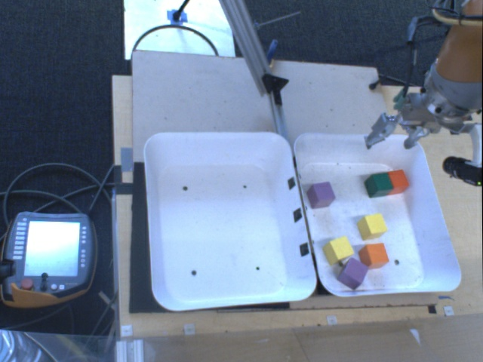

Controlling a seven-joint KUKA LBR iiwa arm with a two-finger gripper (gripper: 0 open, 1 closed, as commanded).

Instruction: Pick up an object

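Observation:
The right bin (441,236) holds several small blocks. A purple block (321,194) lies near its left wall. A green block (377,185) touches an orange-red block (398,180) at the back. Toward the front lie a yellow block (372,225), a second yellow block (339,250), an orange block (373,256) and a second purple block (352,273). My gripper (396,135) hangs over the bin's far edge, above and behind the green block. It is open, with nothing between its fingers.
The left bin (219,217) stands beside the right one, their walls meeting in the middle. A slanted metal pole (245,29) crosses the back of the bench. A teach pendant (49,259) with cables lies on the floor at far left.

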